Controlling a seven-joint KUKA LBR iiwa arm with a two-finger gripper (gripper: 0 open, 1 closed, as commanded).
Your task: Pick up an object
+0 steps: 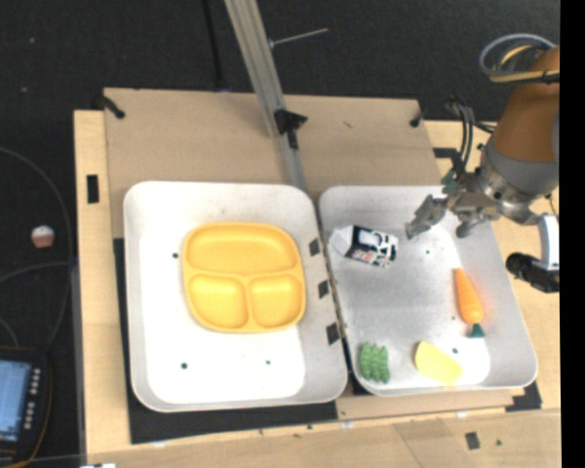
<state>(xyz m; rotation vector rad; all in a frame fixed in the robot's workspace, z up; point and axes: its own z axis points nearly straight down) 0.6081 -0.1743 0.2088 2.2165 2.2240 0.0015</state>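
The right bin [424,339] holds several objects: a black-and-white cow-patterned carton [369,246] lying near its left wall, an orange carrot [468,297] by the right side, a green broccoli-like piece [373,361] and a yellow lemon-shaped piece [437,363] along the front. My gripper [441,217] hangs over the bin's back right part, to the right of the carton and apart from it. Its fingers are spread, with nothing between them.
The left bin [156,359] carries a yellow three-compartment tray [243,276]. A slanted metal pole [263,76] rises behind the bins, ending where they meet. The arm's orange band [525,125] stands over the bench's right edge.
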